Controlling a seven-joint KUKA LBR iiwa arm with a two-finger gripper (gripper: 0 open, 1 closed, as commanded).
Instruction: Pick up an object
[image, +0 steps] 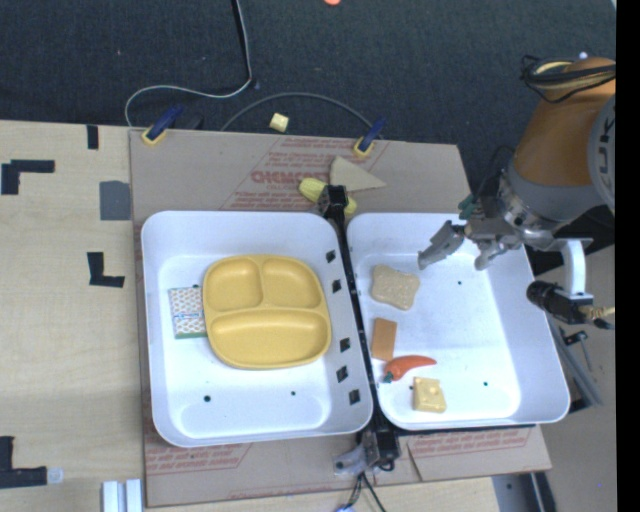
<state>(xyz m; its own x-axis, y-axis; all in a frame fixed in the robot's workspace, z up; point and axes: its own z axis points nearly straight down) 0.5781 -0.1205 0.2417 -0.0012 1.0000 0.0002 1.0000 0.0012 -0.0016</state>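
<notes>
In the right bin (500, 330) lie a tan bread slice (394, 288), an orange block (384, 338), a red-orange pepper (408, 366) and a small yellow cheese wedge (429, 395). My gripper (452, 262) hangs over the bin's upper part, right of the bread slice and apart from it. It is open, its two grey fingers (436, 248) spread wide with nothing between them. The left bin (160, 260) holds a yellow divided plate (267, 310) and, touching the plate's left side, a small patterned sponge (186, 311).
A black divider (342, 290) joins the two bins. Behind them on the cardboard sheet (250, 165) lie a tan wedge (355, 175), a yellow piece (313, 187) and a small yellow cube (279, 122). A cable (240, 60) runs across the dark floor.
</notes>
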